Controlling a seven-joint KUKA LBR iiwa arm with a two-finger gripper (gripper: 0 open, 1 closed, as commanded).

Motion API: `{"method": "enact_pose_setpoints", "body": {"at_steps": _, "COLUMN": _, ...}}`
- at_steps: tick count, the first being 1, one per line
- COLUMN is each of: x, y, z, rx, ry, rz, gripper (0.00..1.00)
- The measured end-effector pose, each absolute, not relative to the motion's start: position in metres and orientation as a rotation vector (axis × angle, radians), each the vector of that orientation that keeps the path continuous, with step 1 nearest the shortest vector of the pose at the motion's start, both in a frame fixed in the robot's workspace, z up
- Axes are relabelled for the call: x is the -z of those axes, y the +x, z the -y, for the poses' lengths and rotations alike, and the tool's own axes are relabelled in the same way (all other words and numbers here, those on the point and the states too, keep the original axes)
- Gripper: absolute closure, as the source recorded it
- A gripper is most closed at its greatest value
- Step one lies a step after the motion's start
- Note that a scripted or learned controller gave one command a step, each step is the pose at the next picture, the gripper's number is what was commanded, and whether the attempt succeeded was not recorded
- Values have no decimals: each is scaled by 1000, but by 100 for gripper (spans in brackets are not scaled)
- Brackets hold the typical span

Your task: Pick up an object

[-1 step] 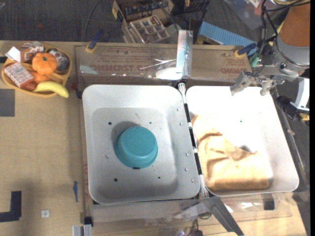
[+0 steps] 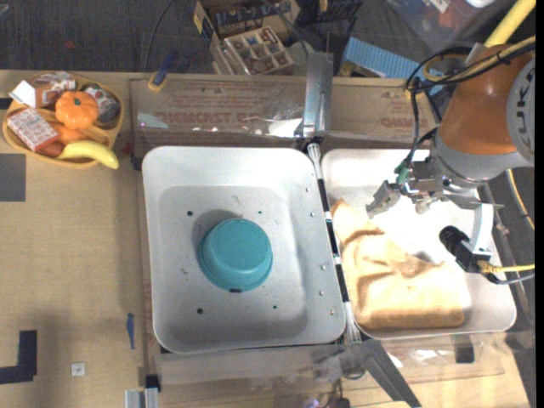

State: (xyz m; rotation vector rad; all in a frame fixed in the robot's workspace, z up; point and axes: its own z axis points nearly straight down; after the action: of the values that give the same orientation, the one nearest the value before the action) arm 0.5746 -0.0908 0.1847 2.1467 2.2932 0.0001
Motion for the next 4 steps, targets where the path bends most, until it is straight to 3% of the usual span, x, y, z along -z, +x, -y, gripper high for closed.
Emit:
{"method": "enact_pose_setpoints", "body": {"at_steps": 1, "x": -185, "y": 604, "z": 69, "rx": -3, "ry": 2084, "rz": -2346, "gripper": 0}}
{"method": "enact_pose_setpoints", "body": {"at_steps": 2, "x": -115, "y": 568, "z": 101, "rx": 0, "ry": 1993, "rz": -2429, "gripper": 0}}
{"method": "enact_pose_setpoints", "body": {"at_steps": 3, "x": -90, "y": 658, "z": 124, "rx": -8, "ry": 1924, "rz": -2471, "gripper": 0}}
{"method": "enact_pose_setpoints", "body": {"at_steps": 4, "x": -90, "y": 584, "z": 142, "rx": -8, "ry": 1928, "rz": -2470, "gripper": 0}}
